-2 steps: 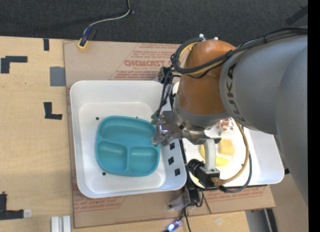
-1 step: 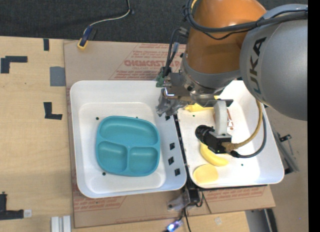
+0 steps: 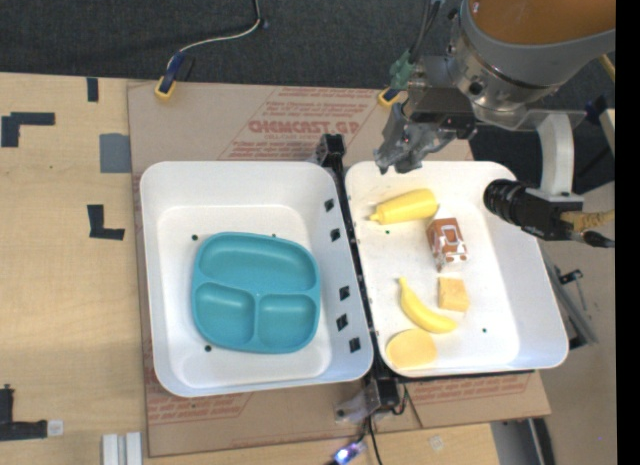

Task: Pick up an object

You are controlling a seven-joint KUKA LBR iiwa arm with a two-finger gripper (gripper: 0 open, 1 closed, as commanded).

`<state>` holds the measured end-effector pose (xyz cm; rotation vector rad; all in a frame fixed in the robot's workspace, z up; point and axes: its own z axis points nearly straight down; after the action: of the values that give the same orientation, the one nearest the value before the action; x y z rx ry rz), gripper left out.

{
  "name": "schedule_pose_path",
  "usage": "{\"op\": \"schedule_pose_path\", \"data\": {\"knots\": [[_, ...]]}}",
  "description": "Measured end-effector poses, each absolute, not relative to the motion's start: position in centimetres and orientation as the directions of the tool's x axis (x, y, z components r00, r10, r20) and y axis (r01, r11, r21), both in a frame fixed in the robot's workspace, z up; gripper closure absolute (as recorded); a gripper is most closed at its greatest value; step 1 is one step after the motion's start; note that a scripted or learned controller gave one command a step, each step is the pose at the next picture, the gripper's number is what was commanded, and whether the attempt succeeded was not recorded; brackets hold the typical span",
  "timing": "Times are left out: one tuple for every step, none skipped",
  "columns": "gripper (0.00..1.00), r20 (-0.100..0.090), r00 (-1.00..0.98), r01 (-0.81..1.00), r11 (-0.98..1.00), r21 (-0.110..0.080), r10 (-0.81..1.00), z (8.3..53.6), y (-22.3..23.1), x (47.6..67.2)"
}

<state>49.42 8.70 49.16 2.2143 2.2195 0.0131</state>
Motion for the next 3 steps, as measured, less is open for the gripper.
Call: {"op": "schedule_pose_path", "data": {"knots": [[1.00, -0.001, -0.001, 1.000, 0.001, 0.004, 1.000, 53.6, 2.9, 54.9], [1.00, -0.001, 0.000, 1.000, 0.000, 0.000, 1.000, 53.5, -4.6, 55.4], [1.00, -0.002, 0.000, 1.000, 0.000, 0.001, 1.000, 53.5, -10.6, 56.7]]}}
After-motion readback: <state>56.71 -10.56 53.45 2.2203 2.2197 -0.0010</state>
